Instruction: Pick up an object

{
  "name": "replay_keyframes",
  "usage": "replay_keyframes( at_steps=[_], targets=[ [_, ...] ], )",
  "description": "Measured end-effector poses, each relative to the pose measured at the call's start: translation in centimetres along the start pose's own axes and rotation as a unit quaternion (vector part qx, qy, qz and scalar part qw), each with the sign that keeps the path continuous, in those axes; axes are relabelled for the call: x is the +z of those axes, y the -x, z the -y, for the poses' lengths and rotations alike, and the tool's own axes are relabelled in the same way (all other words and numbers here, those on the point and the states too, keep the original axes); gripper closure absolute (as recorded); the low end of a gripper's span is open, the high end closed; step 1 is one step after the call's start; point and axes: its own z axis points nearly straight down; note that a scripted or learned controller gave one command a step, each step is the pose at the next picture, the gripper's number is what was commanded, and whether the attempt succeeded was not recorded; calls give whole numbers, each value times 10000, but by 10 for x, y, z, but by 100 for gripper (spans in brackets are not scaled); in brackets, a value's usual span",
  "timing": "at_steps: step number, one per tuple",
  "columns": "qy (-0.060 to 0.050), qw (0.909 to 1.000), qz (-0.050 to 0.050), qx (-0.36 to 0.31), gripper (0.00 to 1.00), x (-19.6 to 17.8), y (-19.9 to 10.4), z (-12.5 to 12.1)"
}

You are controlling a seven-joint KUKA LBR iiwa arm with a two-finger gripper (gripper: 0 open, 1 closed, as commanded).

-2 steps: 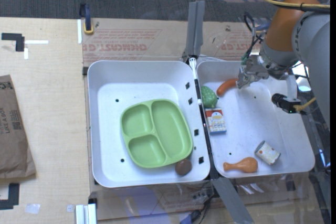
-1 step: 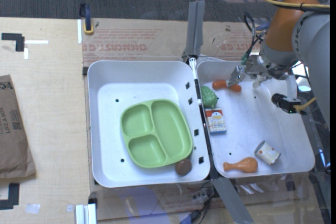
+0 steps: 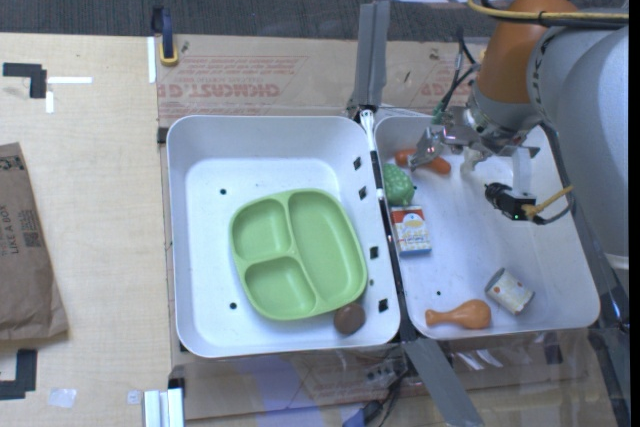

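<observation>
At the far left corner of the right-hand bin [image 3: 560,305], the jaws [image 3: 432,152] hang low over a small orange piece, likely a toy carrot [image 3: 420,161], and whether they are apart or together cannot be told from this slanted view; nothing shows plainly between them. The carrot lies on the bin floor, close to the far wall and just beside a green leafy toy [image 3: 398,183] that leans against the dividing wall.

A close here could go badly: the carrot is thin and sits tight in the corner, so the jaws may strike the wall, pinch the green toy instead, or push the carrot aside and come up bare.

Nearer the middle lies a small red and white carton [image 3: 411,229], well apart from the jaws. Toward the near edge rest an orange gourd-shaped toy [image 3: 460,316] and a small pale box [image 3: 510,292]. A black cable end [image 3: 510,202] dangles from the arm over the bin. The left bin [image 3: 200,315] holds a green divided plate [image 3: 298,253] with a brown lump [image 3: 349,319] beside it, on the desk [image 3: 90,205].
</observation>
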Motion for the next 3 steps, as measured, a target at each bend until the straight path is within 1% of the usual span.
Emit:
replay_keyframes(
  at_steps=[1,2,3],
  targets=[
    [-14,10000,10,-8,100,-8,1,1],
    [25,9996,6,-284,100,-53,66,-6],
    [23,9996,5,-287,0,-53,66,-6]
  ],
)
